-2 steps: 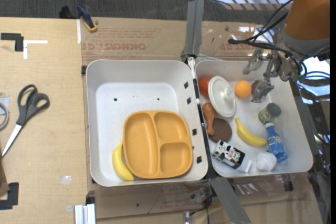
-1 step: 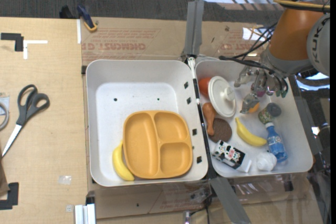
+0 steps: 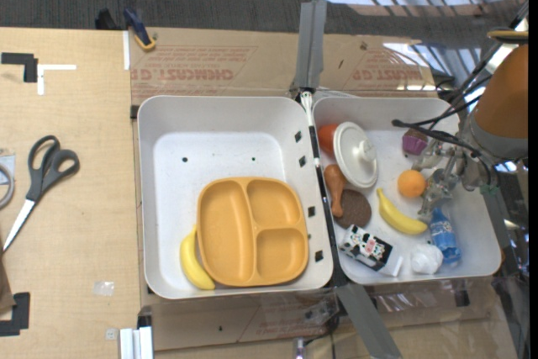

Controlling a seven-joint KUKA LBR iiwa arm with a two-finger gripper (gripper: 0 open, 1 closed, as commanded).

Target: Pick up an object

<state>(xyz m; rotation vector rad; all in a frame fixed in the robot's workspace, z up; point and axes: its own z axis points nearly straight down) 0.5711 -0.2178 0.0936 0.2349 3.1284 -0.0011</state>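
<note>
The light wooden bench (image 3: 76, 265) carries two shallow white bins side by side, the left bin (image 3: 160, 206) touching the right bin (image 3: 479, 256) along their shared edge. Taking the left bin as landmark, flattened brown cardboard (image 3: 218, 63) lies under and behind it, reaching across behind the right bin too. Well to the left of that bin, a pair of grey-handled scissors (image 3: 38, 181) lies flat on the bare wood.

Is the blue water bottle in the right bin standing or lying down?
Lying down: the water bottle rests on its side on the right bin floor, beside the banana.
</note>
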